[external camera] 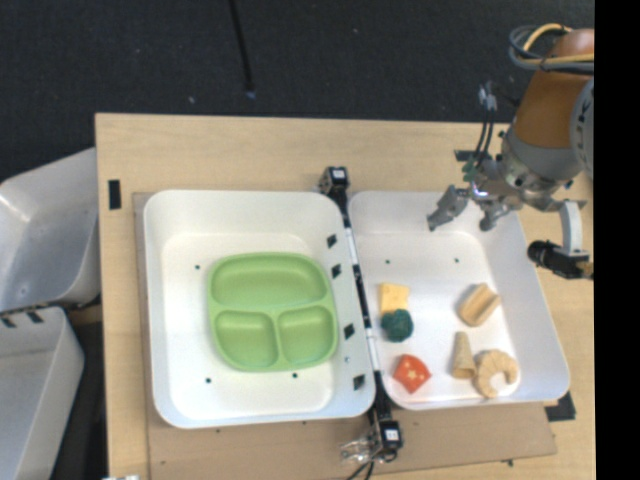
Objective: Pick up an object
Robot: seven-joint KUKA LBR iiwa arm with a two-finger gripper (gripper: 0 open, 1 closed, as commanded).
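My gripper (466,214) hangs over the far edge of the right bin (430,238), its two grey fingers spread open with nothing between them. Well in front of it in that bin lie a yellow block (394,297), a dark green ball (398,322), a red piece (411,372), a tan bread-like piece (478,305), a tan cone (461,355) and a pale curled piece (496,372). None of them touches the gripper.
The left bin (180,228) holds a green divided plate (272,310). A black-clipped divider (350,268) runs between the bins. A white container (45,238) sits off the bench's left. The arm (548,118) stands at the right rear.
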